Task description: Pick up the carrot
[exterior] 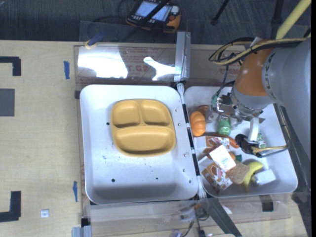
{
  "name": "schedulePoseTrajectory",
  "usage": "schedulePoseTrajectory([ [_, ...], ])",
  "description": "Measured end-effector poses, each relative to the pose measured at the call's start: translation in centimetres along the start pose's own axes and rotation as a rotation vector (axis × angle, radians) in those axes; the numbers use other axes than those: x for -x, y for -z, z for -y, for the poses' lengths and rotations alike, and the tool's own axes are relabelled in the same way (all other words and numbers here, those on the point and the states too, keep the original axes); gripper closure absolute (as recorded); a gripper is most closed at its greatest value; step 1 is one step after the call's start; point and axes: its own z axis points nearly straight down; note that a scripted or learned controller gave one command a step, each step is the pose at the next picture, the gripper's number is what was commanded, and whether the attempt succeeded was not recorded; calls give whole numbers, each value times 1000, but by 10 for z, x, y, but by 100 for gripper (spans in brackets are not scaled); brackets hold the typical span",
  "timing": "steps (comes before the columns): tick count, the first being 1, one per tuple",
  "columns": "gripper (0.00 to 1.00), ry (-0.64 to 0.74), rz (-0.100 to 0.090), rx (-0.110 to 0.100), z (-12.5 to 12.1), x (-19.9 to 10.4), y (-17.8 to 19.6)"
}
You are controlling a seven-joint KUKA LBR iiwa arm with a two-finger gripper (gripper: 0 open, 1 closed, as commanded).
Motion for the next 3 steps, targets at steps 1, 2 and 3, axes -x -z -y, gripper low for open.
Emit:
schedulePoseTrajectory([
  [1,0,-238,0,-2,-29,79,40],
  [2,0,-52,-1,1,-7,0,-1],
  [3,0,-259,-4,2,-1,14,-1],
])
